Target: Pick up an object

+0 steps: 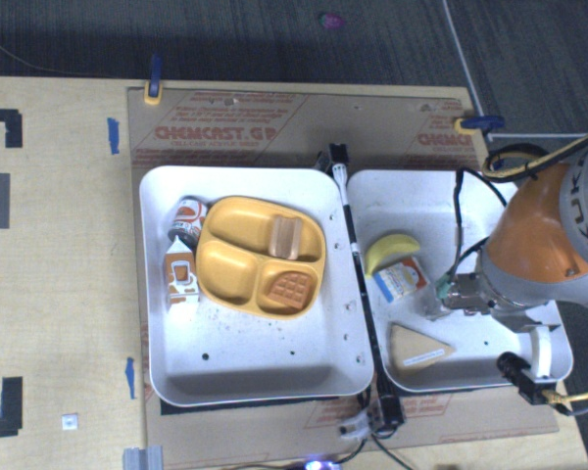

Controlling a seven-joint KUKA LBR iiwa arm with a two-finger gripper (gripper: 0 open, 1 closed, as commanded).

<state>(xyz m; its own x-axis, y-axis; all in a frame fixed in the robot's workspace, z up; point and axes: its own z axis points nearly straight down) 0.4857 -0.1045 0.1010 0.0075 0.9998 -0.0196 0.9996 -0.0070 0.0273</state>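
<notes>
The right bin (426, 189) holds a yellow banana-shaped piece (392, 251), a small white carton with red and blue print (400, 281) and a tan wedge (418, 347). My gripper (437, 302) hangs low in this bin, just right of the carton and above the wedge's top corner. Whether it touches the carton I cannot tell. The grey and orange arm (534, 243) covers the bin's right side.
The left bin (245, 360) holds a yellow divided plate (260, 256) with a tan block and a waffle-like piece, a can (185, 221) and a small orange-white carton (180, 276). A black divider (351, 253) runs between the bins.
</notes>
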